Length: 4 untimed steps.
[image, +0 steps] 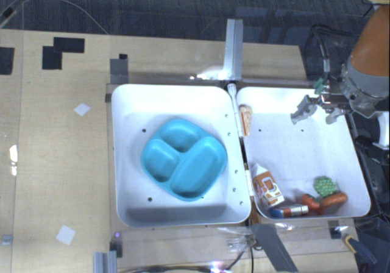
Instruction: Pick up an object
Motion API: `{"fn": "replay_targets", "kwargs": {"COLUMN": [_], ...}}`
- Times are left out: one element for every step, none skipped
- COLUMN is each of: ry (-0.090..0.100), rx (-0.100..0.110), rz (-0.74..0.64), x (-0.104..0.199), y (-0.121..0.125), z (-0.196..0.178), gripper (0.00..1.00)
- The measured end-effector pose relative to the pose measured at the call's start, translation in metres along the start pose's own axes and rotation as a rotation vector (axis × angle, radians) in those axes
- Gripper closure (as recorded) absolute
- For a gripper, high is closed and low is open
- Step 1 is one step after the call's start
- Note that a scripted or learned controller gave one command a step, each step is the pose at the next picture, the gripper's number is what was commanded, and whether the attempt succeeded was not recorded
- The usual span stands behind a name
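Several small objects (304, 202) at right bin's near edge, well apart from open claw (317, 112).

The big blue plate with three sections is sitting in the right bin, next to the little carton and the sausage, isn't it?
Not quite. The camera view shows the blue plate alone in the left bin. The little carton and the sausage lie in the right bin, near its front edge, with the gripper above its far side.
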<state>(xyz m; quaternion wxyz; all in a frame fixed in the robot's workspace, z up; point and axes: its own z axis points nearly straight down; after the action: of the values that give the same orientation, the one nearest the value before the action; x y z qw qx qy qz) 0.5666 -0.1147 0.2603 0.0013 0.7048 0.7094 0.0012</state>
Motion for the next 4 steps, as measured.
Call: {"fn": "replay_targets", "kwargs": {"ry": [-0.001,0.000,-0.002,0.000], "rx": [-0.001,0.001,-0.003,-0.001], "rz": [-0.052,-0.245,-0.621,-0.614], "x": [-0.033,-0.006,-0.057,-0.025], "y": [-0.079,-0.080,-0.043,-0.079], "z": [-0.024,0.125,0.027,0.094], "gripper": [0.00,0.00,0.00,0.00]}}
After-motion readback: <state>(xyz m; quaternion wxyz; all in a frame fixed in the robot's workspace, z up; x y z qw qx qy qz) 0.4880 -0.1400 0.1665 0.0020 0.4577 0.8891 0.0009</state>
